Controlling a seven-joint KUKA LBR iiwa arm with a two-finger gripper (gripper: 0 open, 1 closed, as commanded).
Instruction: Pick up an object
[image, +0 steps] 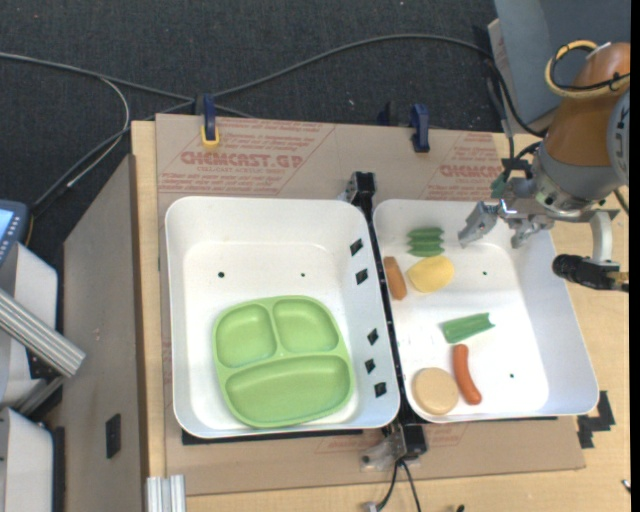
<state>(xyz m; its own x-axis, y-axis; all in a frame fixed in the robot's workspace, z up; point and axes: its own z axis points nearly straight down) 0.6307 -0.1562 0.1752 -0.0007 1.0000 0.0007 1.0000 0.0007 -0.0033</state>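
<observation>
Gripper (500, 224) spread open, holding nothing, over right bin (560, 330) far edge. Suggest descend straight, straddle yellow piece (431, 273), avoid 2 neighbours.

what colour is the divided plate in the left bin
Light green; the divided plate shows in the camera view.

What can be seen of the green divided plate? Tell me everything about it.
The green divided plate is pale lime green with a smooth, plastic-looking surface and rounded corners. Raised ridges split it into three compartments: two smaller ones at the far side and one wide one nearer the camera. It lies flat and right side up on the floor of the left white bin, toward the bin's near side, turned slightly askew to the bin walls. Nothing lies in it, and only the bin touches it.
</observation>
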